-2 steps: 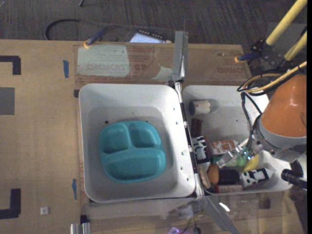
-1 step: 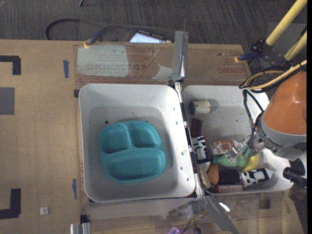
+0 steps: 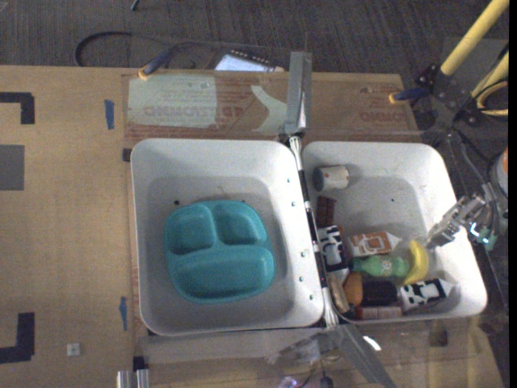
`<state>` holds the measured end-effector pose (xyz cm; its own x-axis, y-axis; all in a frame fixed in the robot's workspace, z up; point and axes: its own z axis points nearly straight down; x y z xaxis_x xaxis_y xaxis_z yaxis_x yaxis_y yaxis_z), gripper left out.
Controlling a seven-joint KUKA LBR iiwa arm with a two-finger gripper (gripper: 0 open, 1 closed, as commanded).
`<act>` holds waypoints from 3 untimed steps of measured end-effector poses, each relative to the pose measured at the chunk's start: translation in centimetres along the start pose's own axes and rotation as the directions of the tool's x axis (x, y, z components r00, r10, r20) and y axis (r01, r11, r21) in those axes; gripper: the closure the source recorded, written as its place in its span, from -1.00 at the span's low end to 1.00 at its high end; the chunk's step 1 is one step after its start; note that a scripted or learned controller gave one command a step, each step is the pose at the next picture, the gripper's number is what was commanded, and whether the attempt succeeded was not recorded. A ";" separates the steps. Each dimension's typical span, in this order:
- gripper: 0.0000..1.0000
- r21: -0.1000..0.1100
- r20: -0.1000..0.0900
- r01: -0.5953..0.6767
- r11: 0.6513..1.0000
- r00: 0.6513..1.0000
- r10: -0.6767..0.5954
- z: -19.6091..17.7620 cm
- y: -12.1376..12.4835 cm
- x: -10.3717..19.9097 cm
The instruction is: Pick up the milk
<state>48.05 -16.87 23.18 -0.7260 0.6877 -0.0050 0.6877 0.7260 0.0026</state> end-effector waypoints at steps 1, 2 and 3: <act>1.00 0.003 -0.004 -0.273 0.962 0.962 0.273 9.4 1.5 1.6; 1.00 0.001 -0.001 -0.167 0.986 0.986 0.167 -1.6 -1.7 -1.6; 1.00 0.000 0.002 -0.015 1.000 1.000 0.015 -6.8 -4.0 -3.8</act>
<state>48.08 -22.39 30.03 -0.7159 0.6981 -0.0067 0.6981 0.7159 0.0027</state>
